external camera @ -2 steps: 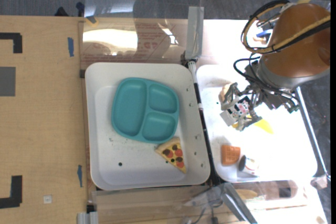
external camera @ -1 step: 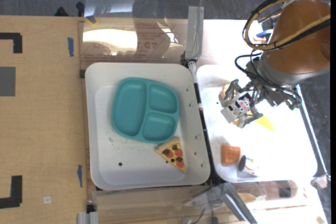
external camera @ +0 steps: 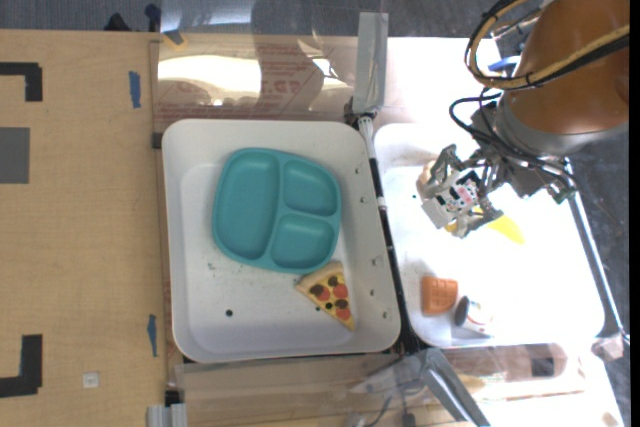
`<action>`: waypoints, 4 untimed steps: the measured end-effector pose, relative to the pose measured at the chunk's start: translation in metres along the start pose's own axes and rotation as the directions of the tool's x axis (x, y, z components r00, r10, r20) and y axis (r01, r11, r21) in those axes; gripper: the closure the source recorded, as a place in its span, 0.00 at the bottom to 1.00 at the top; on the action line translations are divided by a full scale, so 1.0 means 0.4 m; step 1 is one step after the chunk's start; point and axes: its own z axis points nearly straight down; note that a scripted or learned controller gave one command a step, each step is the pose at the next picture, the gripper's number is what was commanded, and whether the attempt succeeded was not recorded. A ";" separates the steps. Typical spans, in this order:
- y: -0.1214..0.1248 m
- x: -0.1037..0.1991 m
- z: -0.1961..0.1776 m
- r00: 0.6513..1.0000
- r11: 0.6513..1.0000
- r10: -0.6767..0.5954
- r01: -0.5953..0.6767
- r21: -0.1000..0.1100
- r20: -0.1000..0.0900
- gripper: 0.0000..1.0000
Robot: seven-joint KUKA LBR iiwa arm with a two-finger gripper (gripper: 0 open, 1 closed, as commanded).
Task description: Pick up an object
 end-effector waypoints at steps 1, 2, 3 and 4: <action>0.000 -0.006 -0.027 1.000 1.000 -0.001 0.001 0.003 0.007 1.00; 0.000 -0.013 -0.054 1.000 1.000 -0.001 0.001 0.007 0.014 1.00; -0.001 -0.019 -0.082 1.000 1.000 -0.001 0.001 0.010 0.021 1.00; 0.022 0.030 -0.232 0.995 0.995 0.098 -0.099 -0.009 -0.032 1.00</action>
